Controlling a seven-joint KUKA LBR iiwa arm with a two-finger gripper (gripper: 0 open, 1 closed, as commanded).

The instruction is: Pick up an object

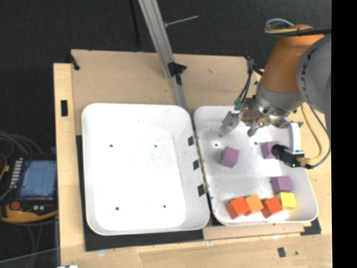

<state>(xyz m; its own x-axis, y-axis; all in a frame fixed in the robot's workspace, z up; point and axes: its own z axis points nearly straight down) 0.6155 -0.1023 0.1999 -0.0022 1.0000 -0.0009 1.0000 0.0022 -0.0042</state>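
- A purple block (228, 157) lies in the right bin (215, 202), near its middle and toward the left wall.
- The gripper (241, 125) hangs above the bin's far end, just beyond that block, its two fingers spread apart with nothing between them.
- Another purple block (269, 149) sits to the right; a third purple one (281, 183) lies nearer the front.
- Along the front wall stand orange blocks (245, 205), a red block (272, 206) and a yellow block (287, 199).
- The left bin (139, 166) sits alongside.
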